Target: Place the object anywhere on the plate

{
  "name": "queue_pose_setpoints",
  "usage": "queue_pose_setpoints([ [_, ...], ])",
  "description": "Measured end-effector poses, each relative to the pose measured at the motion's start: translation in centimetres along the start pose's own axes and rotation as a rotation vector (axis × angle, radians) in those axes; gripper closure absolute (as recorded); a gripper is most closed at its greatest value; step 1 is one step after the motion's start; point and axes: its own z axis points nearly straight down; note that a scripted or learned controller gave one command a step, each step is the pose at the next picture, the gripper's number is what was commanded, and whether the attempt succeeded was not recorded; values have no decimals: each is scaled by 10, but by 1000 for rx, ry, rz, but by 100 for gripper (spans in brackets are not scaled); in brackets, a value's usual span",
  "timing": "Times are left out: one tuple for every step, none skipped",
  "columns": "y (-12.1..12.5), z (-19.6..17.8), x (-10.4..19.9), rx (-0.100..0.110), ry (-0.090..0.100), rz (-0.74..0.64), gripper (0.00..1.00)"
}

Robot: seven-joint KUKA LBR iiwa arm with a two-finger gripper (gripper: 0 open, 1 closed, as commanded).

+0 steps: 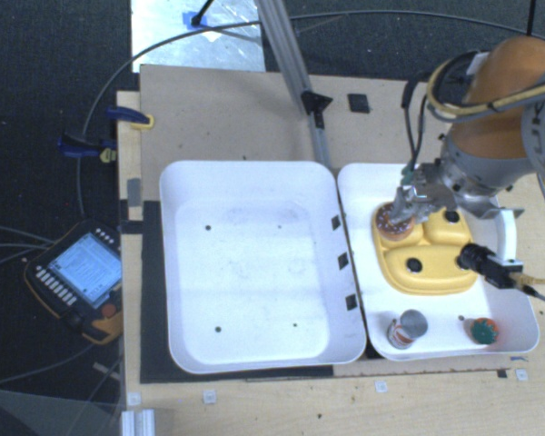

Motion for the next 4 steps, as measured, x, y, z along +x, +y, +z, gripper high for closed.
queue_pose_setpoints([
  [14,-4,49,-2,0,-1,100],
  [23,10,103,-1,0,0,100],
  [33,13,149,-2,0,0,100],
  [23,11,197,0,0,0,100],
])
